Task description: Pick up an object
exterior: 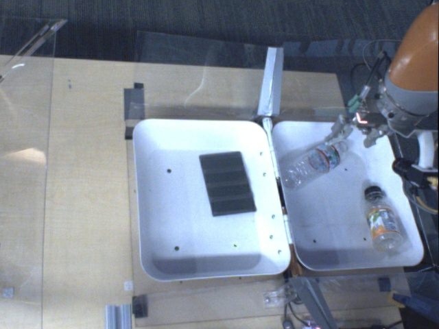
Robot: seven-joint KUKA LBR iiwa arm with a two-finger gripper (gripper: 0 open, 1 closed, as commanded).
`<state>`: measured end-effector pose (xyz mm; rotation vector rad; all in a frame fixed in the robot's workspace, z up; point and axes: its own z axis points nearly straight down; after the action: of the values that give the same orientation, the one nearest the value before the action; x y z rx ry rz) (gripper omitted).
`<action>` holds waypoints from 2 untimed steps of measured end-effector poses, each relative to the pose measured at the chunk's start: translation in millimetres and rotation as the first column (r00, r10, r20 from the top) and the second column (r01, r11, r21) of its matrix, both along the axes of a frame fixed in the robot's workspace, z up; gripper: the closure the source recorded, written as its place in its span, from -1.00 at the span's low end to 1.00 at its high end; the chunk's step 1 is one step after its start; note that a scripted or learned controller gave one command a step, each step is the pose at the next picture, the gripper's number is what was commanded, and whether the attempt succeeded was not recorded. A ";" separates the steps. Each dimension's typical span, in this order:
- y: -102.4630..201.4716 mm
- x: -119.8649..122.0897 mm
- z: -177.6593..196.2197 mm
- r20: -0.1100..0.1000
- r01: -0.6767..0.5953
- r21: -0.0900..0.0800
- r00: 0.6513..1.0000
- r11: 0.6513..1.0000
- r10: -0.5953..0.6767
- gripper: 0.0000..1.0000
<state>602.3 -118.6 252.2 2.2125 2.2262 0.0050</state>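
On the pale wooden worktop (75,204), two white bins adjoin; dark carpet lies beyond. Left bin (154,184): a black ribbed pad (227,183). Right bin (343,232): a clear bottle (312,164) tilted, its upper end at the jaws (357,125), whose state cannot be told; a capped bottle (381,221) with an illegible label.

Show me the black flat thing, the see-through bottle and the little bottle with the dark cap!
black flat pad (227,183): camera view, on its middle rib.
clear bottle (312,164): camera view, on its body beside the label.
small bottle (382,224): camera view, on its yellowish label.
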 end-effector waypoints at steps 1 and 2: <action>7.6 0.7 8.2 0.000 0.298 0.000 0.955 0.955 -0.298 -1.00; -24.4 43.0 -69.4 -0.002 0.335 0.000 0.942 0.942 -0.335 -1.00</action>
<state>645.4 -143.1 182.8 2.5589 1.8185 0.0023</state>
